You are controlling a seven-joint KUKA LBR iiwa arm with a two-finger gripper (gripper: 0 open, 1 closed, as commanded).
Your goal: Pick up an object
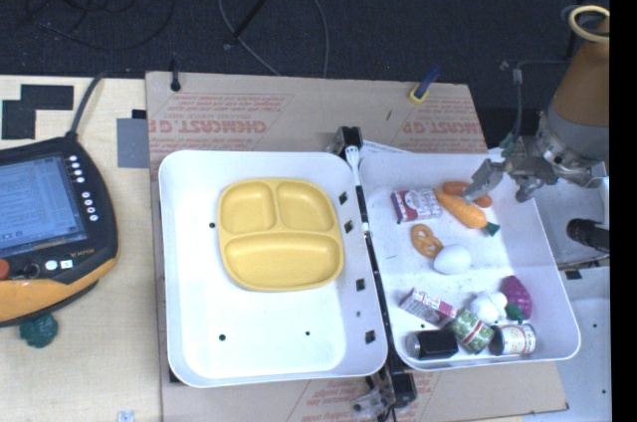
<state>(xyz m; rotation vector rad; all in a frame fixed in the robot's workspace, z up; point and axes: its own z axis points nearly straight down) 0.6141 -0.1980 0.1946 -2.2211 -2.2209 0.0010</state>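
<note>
My gripper hangs over the far right corner of the right bin, its two fingers spread open with nothing between them. Just left of and below it lies an orange carrot. A small pink and white box sits further left. Below those lie a pretzel and a white egg. Crowded along the near edge are a purple piece, a white ball, a flat box, a green can, a labelled can and a black item.
The left bin holds a yellow divided plate. A teach pendant rests on the bench at the far left. The divider between the bins runs down the middle.
</note>
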